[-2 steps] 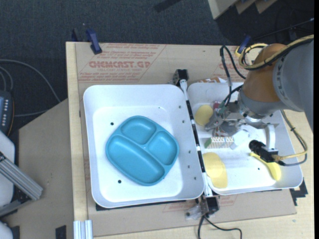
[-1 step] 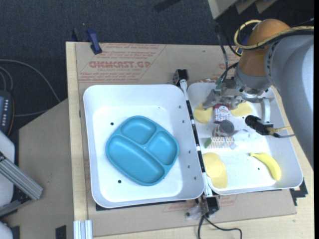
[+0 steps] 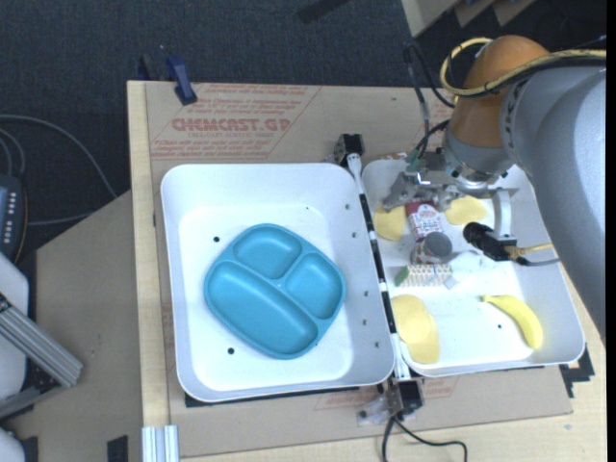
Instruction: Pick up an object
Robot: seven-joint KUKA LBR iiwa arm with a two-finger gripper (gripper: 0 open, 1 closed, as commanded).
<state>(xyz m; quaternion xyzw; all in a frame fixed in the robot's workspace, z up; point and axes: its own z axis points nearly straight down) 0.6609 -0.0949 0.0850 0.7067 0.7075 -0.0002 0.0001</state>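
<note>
I cannot tell what the tool (image 3: 423,221) holds; the banana (image 3: 515,318) at 5 o'clock in the right bin (image 3: 568,340) looks light, smooth and best gripped across its middle.

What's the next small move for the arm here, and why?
Probably a short straight descent. The end effector hangs over a cluster at the back of the right bin, above a small red-and-white item and pale yellow pieces, with nothing seen between its fingers. The banana and the blue divided plate in the left bin lie farther off.
</note>
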